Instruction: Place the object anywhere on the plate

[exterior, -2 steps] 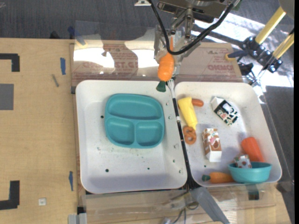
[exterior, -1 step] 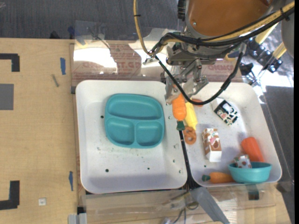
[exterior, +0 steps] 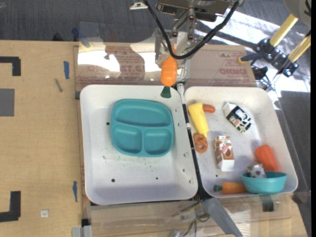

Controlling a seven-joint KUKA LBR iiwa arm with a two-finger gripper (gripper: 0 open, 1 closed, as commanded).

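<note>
A teal plate [exterior: 142, 127] with three compartments lies in the left white bin [exterior: 98, 172]. An orange toy carrot [exterior: 169, 72] with a green tip pointing down hangs over the far right corner of that bin, just beyond the plate's far right edge. My gripper [exterior: 170, 62] comes down from the top of the view and is shut on the carrot's upper end. The carrot is lifted and touches neither bin nor plate.
The right bin [exterior: 281, 132] holds a yellow piece [exterior: 198, 117], an orange ring [exterior: 200, 142], a small carton [exterior: 223, 153], a black-and-white box [exterior: 237, 117], a red-orange piece [exterior: 266, 157], a teal bowl [exterior: 264, 182] and another carrot [exterior: 232, 186]. Cables hang around the wrist.
</note>
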